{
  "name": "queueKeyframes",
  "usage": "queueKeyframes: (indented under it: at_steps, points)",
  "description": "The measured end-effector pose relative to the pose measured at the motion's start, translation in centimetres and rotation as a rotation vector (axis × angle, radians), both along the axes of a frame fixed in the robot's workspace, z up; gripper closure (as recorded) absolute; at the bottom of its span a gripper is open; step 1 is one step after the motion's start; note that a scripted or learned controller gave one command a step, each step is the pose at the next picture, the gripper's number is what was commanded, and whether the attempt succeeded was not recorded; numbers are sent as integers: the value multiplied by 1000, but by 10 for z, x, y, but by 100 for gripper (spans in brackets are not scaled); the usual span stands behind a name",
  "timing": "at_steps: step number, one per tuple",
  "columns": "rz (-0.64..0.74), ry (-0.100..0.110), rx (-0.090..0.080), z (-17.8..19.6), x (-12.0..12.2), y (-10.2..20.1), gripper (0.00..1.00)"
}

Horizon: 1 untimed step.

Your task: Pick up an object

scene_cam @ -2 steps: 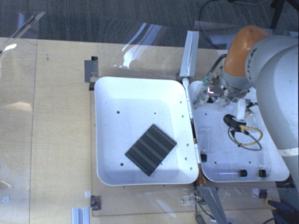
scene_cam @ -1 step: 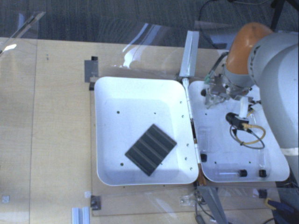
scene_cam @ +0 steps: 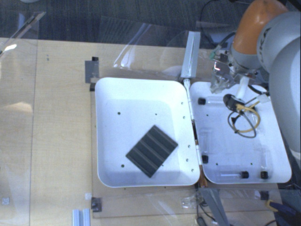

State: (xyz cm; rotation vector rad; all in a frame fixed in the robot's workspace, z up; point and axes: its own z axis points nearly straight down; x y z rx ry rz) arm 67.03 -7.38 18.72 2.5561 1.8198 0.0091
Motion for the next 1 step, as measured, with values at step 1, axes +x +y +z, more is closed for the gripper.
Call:
queueKeyframes:
  at_steps: [1]
  points:
    - [367,-1,-3,111,-80,5,100]
